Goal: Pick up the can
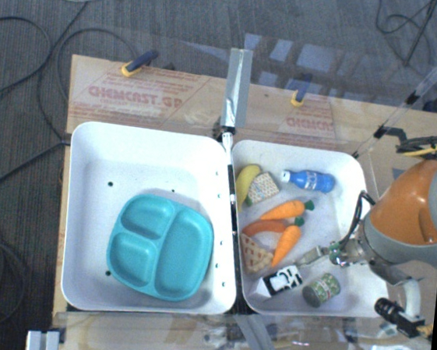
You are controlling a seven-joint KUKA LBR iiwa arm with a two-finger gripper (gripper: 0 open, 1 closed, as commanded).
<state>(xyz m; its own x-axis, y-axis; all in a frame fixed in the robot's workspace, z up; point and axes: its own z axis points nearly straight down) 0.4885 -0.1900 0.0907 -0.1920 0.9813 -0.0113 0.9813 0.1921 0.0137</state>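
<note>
The can (pixel 321 289) lies on its side in the right bin (pixel 352 171), near the front wall, untouched. The hand (pixel 289 279) is low just left of it; open or closed, one cannot tell. The step is the approach: next, move right over the can

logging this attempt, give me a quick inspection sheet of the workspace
surface: wooden bench bearing left bin and right bin
job's things: can lying in right bin, near front wall
clutter: carrots, banana, blue bottle, black-and-white item in right bin; teal tray in left bin
grippers: gripper low in right bin, beside can, finger state unclear
cables: black and white cables on floor
surroundings: grey carpet
</note>
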